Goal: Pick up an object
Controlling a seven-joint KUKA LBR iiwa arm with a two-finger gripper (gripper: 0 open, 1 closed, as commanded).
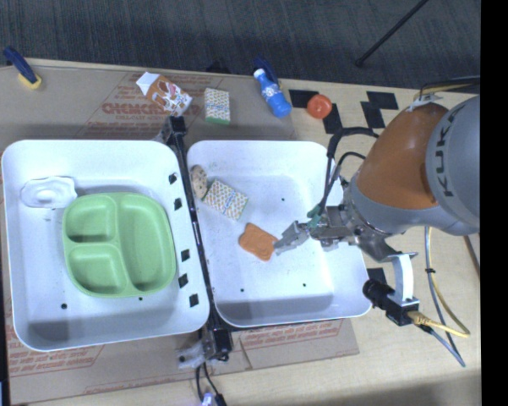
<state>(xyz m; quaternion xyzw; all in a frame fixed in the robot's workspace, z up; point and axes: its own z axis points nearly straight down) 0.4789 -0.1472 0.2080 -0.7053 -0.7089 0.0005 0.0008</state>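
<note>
An orange block [256,241] lies on the floor of the right bin [262,299], near its middle. My gripper [288,237] reaches in from the right and its tips sit right against the block's right edge. A patterned packet [226,199] lies up and left of the block, with a small speckled piece [199,181] beside it near the bin's left wall.
The left bin [21,294] holds a green divided tray [118,243] and a clear lid [46,192]. Behind the bins on the cardboard lie a snack wrapper [163,94], a small box [217,106], a blue bottle [272,92] and an orange ball [319,106].
</note>
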